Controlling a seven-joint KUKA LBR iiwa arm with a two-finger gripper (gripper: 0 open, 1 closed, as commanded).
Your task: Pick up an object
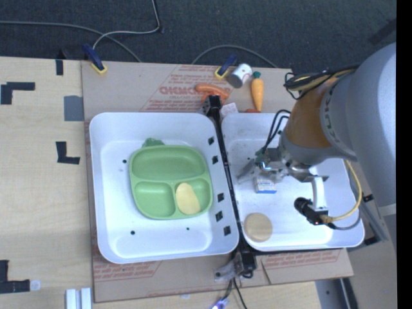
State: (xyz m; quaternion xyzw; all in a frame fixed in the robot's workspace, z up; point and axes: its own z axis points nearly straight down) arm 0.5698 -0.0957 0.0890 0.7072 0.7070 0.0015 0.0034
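Note:
My gripper (262,170) reaches into the right bin (335,237) from the right, low over a small white and blue box (264,185) that lies near the bin's middle. The box sits right under the fingertips; I cannot tell whether it is between them. A round tan disc (258,226) lies near the right bin's front edge, apart from the gripper. In the left bin (109,172) sits a green divided plate (170,180) with a yellow oval piece (187,198) in its lower right compartment.
A toy carrot (257,92), an orange-red toy (212,90) and a small white cup (241,74) lie on the cardboard behind the bins. Black clips line the divider between the bins (222,172). A yellow cable loops by the wrist (353,205).

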